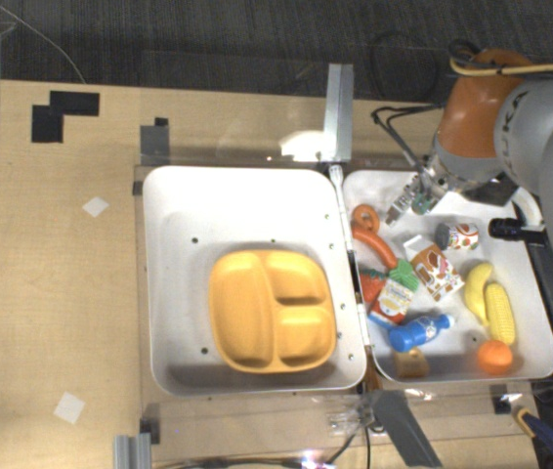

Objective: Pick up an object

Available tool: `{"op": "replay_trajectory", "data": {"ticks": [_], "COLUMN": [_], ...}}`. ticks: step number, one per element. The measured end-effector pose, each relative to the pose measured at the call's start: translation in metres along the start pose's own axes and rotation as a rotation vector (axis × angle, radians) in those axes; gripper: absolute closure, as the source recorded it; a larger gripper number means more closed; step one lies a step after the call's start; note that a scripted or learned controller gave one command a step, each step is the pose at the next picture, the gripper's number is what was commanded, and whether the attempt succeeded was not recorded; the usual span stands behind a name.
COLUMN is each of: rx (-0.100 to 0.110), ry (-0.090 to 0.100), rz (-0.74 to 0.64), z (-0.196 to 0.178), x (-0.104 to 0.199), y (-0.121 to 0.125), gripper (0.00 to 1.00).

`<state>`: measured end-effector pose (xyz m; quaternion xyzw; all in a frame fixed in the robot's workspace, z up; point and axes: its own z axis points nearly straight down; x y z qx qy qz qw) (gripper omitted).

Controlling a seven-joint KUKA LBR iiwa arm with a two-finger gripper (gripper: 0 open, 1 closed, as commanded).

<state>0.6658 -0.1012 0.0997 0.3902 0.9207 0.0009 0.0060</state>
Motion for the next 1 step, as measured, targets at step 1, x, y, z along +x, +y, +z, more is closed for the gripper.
{"op": "replay_trajectory", "data": {"ticks": [1], "rx": [-0.003], "ry": [0.001], "rz": [0.09], "z": [-0.0899], "x": [0.0482], "y": [-0.0049], "gripper": [1.0]}}
